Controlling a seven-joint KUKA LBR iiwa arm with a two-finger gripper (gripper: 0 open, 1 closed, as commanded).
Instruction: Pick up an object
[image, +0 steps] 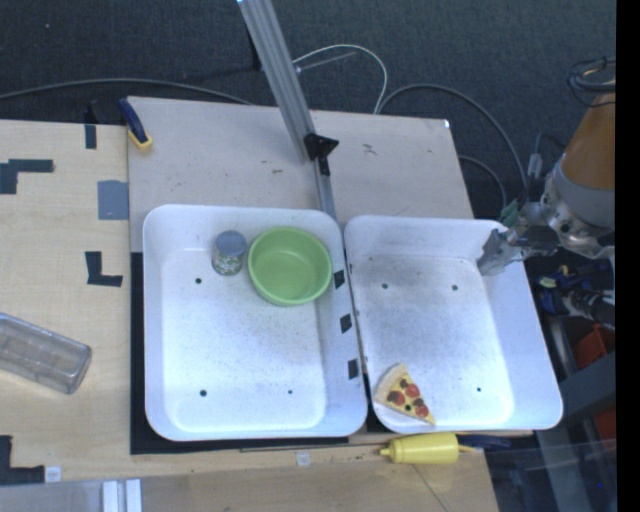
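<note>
Triangular pizza slice (403, 394), yellow crust, red pepperoni dots.

One fixed camera above the bench, looking down at a slant on both bins.

The camera sits high enough to take in the left bin (170, 330) and the right bin (520, 340) whole, with the bench (220, 150) running off past their far rims and dark floor beyond its far edge. The bins' near rims lie close to the bottom edge of the picture, and their sides lean slightly, which shows the tilt of the view. The arm (590, 170) enters at the right edge, beside the right bin's far right corner. A metal pole (285, 80) rises from the bench's far part toward the camera.
</note>
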